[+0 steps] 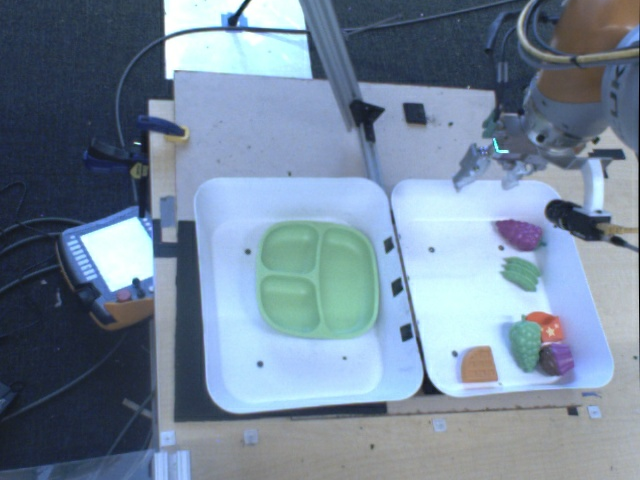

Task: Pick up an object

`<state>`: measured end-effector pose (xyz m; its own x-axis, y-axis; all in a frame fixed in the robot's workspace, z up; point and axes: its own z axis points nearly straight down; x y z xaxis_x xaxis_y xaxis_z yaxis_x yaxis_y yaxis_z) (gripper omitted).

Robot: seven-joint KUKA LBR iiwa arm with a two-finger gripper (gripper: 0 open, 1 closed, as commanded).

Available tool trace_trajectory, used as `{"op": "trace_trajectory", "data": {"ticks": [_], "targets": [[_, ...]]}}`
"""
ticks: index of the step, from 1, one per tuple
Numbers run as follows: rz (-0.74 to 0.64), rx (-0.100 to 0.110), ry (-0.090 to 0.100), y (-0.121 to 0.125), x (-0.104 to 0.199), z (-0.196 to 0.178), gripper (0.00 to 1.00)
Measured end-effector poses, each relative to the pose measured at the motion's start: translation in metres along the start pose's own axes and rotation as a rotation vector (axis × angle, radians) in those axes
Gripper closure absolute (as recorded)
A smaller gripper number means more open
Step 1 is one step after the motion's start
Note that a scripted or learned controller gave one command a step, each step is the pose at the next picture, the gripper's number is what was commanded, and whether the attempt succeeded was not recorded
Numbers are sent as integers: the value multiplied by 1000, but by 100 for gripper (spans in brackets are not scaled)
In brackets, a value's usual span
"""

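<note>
Desk (280, 118) with two white bins | gripper (493, 171) above right bin's (440, 298) far edge, fingers spread, grasping nothing | purple grapes (519, 233) in right bin, near gripper, apart | green tray (318, 278) in left bin (230, 358)

robot lab: teach pendant (108, 268), cables (150, 58), white bins (225, 208).

In the right bin (440, 298), purple grapes (519, 233) lay at the upper right, a green pod (520, 272) just below. At the lower right clustered a green cone (525, 345), something red (545, 324), perhaps a tomato, a purple piece (557, 359), and an orange block (479, 365).
</note>
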<state>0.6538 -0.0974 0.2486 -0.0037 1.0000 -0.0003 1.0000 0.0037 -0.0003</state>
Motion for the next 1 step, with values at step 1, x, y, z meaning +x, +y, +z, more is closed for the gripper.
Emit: {"op": "trace_trajectory", "data": {"ticks": [1], "targets": [[0,-3,0,1,0,-1,0]]}}
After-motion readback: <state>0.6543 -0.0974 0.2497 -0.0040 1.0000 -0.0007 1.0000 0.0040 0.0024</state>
